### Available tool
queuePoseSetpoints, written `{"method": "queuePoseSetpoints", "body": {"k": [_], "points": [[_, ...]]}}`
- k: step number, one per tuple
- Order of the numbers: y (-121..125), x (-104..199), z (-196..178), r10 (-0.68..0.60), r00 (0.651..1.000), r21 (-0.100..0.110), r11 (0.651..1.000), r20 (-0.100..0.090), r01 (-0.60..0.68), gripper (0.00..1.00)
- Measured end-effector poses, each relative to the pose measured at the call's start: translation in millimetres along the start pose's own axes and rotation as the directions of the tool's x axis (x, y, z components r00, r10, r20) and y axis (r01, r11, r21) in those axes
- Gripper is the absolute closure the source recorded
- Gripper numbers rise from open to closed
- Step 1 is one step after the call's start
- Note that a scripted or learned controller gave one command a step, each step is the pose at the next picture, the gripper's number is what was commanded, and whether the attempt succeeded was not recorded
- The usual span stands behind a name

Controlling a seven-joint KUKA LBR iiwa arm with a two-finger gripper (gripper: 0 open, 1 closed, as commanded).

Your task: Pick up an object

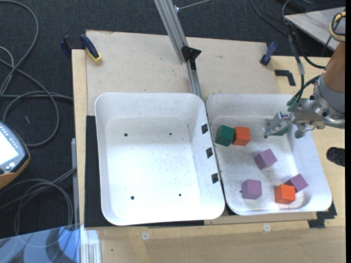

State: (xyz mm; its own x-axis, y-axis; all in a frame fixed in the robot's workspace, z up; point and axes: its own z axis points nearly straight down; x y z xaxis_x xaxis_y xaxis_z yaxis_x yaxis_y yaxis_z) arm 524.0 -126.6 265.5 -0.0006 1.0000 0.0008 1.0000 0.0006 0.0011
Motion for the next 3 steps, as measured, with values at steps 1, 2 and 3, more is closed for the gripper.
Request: {"method": "queuePoseSetpoints", "body": {"k": [1, 2, 3], "points": [[-37, 20, -6, -0.002, 1.000, 0.003, 1.000, -0.002, 0.002, 0.00], [6, 125, -92, -0.011, 1.000, -0.008, 1.000, -0.002, 0.010, 0.00], [15, 158, -78, -0.004, 1.000, 0.003, 1.000, 0.000, 0.004, 0.00]]}}
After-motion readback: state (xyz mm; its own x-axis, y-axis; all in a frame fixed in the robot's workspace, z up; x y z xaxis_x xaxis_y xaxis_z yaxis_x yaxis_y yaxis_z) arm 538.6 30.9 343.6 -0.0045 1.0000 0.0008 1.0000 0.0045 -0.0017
